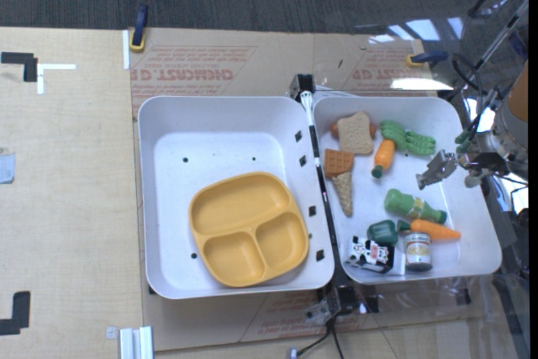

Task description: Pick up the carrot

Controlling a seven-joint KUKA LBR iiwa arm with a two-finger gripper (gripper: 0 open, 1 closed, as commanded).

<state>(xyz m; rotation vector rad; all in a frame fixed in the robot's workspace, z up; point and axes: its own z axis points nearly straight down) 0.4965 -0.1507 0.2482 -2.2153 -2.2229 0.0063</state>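
Carrot, orange toy with a green top: lies in the right shallow white bin, in its upper middle, tilted, stalk end toward the near side. It sits just right of the slice of brown toy bread and just left of the knobbly green toy vegetable. Nothing grips it.

A second orange carrot-shaped piece lies lower in the same bin, near the right wall, beside a green toy bottle shape and above a small tin can with a pale label.

Other contents of the right bin: orange waffle-patterned square; tan cone-shaped wafer; dark green rounded toy; small black-and-white carton at the near edge.

Left shallow white bin: holds a yellow plastic plate with three compartments.

Two-finger gripper: hangs over the right side of the right bin, well apart from the upper carrot, with the grey arm behind it at the view's right. Whether its fingers are spread or closed cannot be told; nothing is seen between them.
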